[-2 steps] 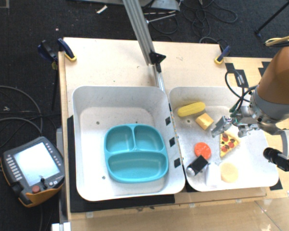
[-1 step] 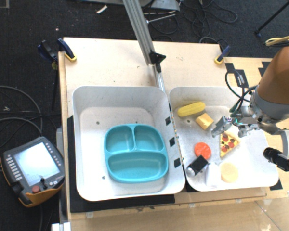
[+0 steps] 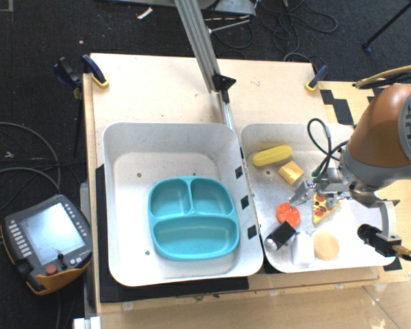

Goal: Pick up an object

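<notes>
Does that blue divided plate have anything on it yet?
Empty. The blue divided plate lies flat in the left bin, and all three compartments show bare blue.

At the frame's right edge the arm [image 3: 380, 149] is showing a rounded orange band above a grey wrist, black cables [image 3: 320, 142] looping beside it, metal gripper [image 3: 315, 192] gleaming below.

The right bin [image 3: 260, 139] holds the loose objects. A yellow corn cob [image 3: 271, 156] lies on its side near the far wall, with a pale yellow wedge [image 3: 290, 172] just beside it. A red tomato-like piece [image 3: 288, 214] sits mid-bin, near a pizza slice [image 3: 322, 208]. Toward the front lie a black cylinder [image 3: 281, 236], a white piece [image 3: 301, 249] and a tan round piece [image 3: 326, 246].
</notes>
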`<state>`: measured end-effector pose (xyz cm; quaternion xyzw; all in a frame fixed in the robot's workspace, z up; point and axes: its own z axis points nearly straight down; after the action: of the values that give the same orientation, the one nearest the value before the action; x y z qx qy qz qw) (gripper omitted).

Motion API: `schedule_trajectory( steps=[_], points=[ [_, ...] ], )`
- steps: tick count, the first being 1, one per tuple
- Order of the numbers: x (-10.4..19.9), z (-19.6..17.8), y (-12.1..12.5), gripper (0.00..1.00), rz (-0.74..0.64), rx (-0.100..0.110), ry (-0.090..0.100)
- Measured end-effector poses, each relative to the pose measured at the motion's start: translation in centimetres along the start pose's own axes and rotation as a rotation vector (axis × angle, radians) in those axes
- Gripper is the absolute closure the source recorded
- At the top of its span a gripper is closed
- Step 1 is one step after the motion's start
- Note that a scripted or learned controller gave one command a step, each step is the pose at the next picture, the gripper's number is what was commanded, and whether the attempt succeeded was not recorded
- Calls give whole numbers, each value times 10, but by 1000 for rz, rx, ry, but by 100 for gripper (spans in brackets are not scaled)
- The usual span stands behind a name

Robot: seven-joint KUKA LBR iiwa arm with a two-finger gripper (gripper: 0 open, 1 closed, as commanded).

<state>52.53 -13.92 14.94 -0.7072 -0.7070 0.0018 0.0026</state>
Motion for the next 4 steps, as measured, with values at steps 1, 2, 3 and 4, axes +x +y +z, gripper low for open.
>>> schedule_trajectory(
  steps=[1, 2, 3, 4],
  points=[
    [-1, 47, 3, 0, 0, -12, -2],
    [-1, 36, 3, 100, 0, -14, -3],
    [0, -6, 1, 100, -2, -10, -2],
    [5, -50, 3, 100, -4, -11, -2]
  ],
)
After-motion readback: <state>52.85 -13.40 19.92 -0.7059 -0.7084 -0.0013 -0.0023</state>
